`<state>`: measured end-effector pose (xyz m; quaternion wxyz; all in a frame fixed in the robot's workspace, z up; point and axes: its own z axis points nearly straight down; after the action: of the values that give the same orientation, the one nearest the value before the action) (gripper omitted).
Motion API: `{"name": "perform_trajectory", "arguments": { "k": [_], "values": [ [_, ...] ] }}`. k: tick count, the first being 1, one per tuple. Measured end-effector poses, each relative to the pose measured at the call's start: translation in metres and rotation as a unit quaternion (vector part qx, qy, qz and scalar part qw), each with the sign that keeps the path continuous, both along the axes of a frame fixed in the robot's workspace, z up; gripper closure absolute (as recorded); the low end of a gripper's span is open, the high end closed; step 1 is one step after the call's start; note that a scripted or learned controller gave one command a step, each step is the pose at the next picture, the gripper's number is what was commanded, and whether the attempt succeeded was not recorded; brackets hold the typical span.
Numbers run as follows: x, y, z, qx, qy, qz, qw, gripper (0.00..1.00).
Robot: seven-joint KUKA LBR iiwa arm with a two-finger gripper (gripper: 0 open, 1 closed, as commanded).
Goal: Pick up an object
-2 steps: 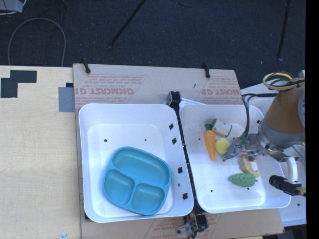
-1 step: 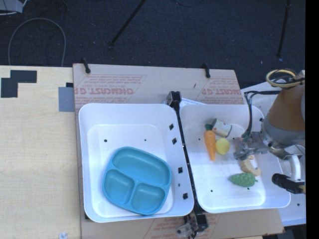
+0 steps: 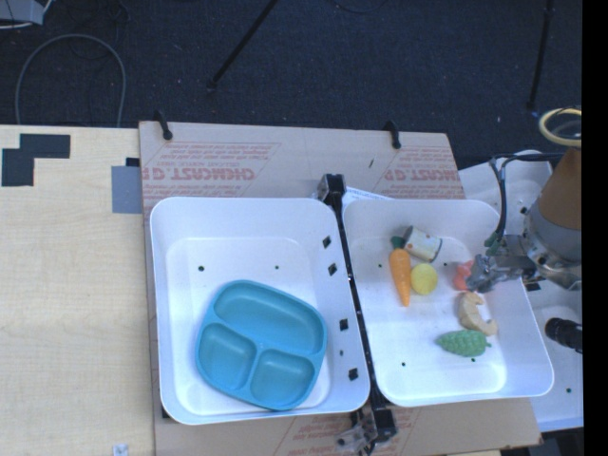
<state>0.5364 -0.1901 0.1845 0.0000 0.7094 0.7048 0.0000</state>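
Observation:
The right bin (image 3: 418,388) holds several small toy foods. An orange carrot (image 3: 401,276) lies beside a yellow ball-like piece (image 3: 424,278). A white and green piece (image 3: 423,245) sits just behind them. Toward the front lie a tan piece (image 3: 474,313) and a green bumpy piece (image 3: 464,343). A small red piece (image 3: 463,275) lies near the bin's right side. My gripper (image 3: 486,272) hangs low at the right side of this bin, right next to the red piece. The arm's grey and orange wrist (image 3: 560,202) rises behind it.
The left bin (image 3: 180,226) holds a blue divided plate (image 3: 260,343). A black divider (image 3: 344,293) runs between the bins. Cardboard lies under both bins, and a wooden bench top (image 3: 66,293) spreads to the left. Cables run near the arm at the right.

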Motion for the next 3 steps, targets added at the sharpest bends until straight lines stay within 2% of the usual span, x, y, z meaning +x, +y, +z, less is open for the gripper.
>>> {"name": "perform_trajectory", "arguments": {
  "k": [1, 2, 3],
  "values": [
    [0.008, -0.003, 0.059, -0.0003, 0.000, 0.004, 1.0000, 1.00],
    [0.008, -0.004, 0.092, -0.0001, 0.000, 0.004, 1.0000, 1.00],
    [-0.003, 0.054, 0.088, 0.0009, 0.002, 0.005, 1.0000, 1.00]
  ]
}}
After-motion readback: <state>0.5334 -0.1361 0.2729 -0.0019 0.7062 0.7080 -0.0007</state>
